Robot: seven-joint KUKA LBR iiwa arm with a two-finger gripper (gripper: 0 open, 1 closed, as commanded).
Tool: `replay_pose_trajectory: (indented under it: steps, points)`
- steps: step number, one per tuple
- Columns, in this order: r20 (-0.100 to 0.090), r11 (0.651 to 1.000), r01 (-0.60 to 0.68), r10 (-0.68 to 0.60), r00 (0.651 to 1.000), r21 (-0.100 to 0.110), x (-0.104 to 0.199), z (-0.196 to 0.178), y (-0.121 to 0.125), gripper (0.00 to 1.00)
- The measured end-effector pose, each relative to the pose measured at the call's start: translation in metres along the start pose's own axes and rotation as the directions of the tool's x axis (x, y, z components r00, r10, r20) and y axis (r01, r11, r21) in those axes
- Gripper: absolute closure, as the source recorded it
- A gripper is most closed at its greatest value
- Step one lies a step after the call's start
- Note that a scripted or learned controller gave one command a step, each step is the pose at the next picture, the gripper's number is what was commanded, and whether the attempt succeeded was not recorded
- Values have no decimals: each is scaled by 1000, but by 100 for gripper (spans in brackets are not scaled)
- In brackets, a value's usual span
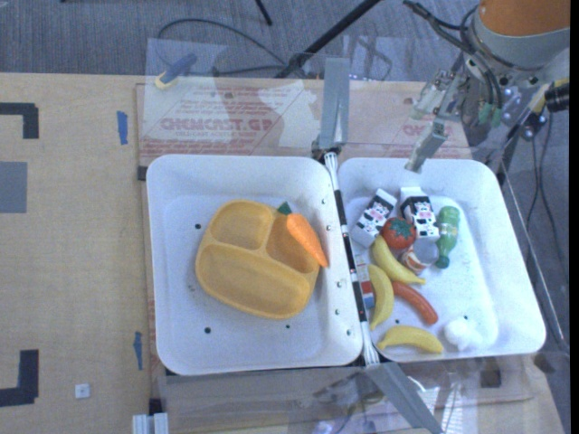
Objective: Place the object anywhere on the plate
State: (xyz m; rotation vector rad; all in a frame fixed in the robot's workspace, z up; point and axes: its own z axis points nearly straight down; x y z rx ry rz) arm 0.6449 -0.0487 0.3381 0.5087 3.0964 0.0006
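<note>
While my arm is hanging over the upper right of the frame, my gripper [432, 125] is hovering above the far rim of the right bin [507, 242], with nothing between its tips as far as I am seeing. How wide it is standing I cannot tell, because the metal parts are blurring into cables and clear plastic behind them.

Left of centre, the left bin [172, 269] is holding a yellow divided plate [244, 269]. A toy carrot [303, 235] is lying on the plate's upper right edge, its green top pointing up and left and its tip reaching toward the wall between the bins. I am judging that the task is looking done, or nearly so: the carrot is resting on the plate, though part of it may be overhanging the rim, and I am not able to settle that from this slant.

Lower right, the right bin is carrying a heap of toy food: two small black and white cartons [378, 213], a tomato [398, 233], a green bottle [447, 229], three bananas [394, 265], a red sausage [416, 304] and a white lump [460, 334]. They are crowding and overlapping, so what is lying beneath the tomato is hard to make out.

My orange band [525, 12] is being cut off by the top edge of the frame.
</note>
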Motion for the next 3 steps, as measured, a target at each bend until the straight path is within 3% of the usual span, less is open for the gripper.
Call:
replay_pose_trajectory:
  steps: [1,2,3]
  points:
    - [10,1000,1,-1,1000,-2,-1,-12,1,100]
    - [10,1000,1,-1,1000,-2,-1,-12,1,0]
    - [8,988,157,-157,988,-1,-8,-25,-2,0]
